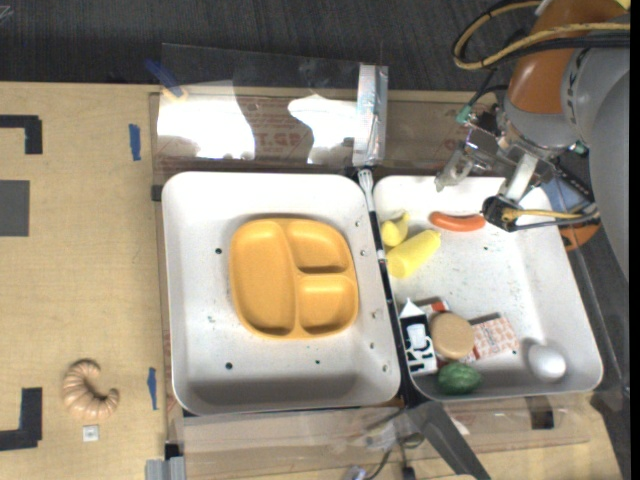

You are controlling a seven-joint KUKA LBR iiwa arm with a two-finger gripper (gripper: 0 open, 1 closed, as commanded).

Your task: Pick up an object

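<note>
Jaws: cannot tell from this angle; gripper (470,168) hangs over the right bin's (560,298) far rim, about 11 o'clock of that bin; croissant (90,389) on the bench at far left, 8 o'clock; yellow divided plate (293,274) centred in left bin (190,218); right bin: yellow banana (412,252) at 10 o'clock, orange sausage (457,222) just below the gripper, apart from it; tan round lid (452,336), green object (459,378), silver ball (546,360) along 6 o'clock.

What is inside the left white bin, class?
The left bin holds one yellow divided tray, lying flat near its middle. The tray covers the bin floor beneath it, so anything under it cannot be seen.
</note>
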